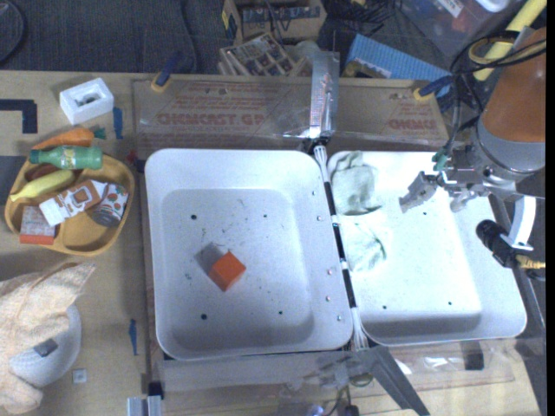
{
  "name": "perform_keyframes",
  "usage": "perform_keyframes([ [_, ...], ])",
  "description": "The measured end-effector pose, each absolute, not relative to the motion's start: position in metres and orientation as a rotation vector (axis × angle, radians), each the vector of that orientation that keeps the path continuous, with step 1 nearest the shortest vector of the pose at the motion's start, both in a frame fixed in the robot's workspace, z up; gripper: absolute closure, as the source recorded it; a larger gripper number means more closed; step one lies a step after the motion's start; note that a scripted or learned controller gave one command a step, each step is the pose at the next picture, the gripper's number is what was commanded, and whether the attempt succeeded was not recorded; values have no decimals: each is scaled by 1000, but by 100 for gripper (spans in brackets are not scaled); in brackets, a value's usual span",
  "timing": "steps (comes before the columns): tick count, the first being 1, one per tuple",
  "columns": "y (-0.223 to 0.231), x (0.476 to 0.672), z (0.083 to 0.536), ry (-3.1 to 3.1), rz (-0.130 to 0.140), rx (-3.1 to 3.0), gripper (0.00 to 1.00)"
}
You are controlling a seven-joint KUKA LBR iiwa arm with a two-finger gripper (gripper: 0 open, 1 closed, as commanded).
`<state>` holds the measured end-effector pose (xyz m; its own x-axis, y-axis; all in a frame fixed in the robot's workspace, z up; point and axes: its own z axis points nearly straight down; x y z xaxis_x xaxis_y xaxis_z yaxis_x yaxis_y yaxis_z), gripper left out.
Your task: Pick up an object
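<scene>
Camera view: an orange block (228,270) lies on the floor of the left bin (173,180), a little toward 7 o'clock of the bin's centre, with a grey face on its 10 o'clock side. The gripper (425,189) hovers over the right bin (486,319) near that bin's 1 o'clock corner, well apart from the block; its opening cannot be told, and nothing is seen in its grasp. A pale crumpled cloth (355,189) lies along the right bin's 9 to 11 o'clock edge.

Wooden bench (69,94), dark floor (104,16)

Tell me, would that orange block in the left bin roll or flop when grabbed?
Probably neither. The orange block looks boxy with flat faces, so it should sit still, not roll. Its crisp edges suggest it's stiff. It seems small, so likely light.
</scene>
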<state>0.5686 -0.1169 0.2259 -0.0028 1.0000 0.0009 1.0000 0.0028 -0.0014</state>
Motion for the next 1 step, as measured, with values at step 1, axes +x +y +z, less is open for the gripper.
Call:
perform_keyframes([
  [1,-103,557,91,-2145,-15,-2309,0],
])
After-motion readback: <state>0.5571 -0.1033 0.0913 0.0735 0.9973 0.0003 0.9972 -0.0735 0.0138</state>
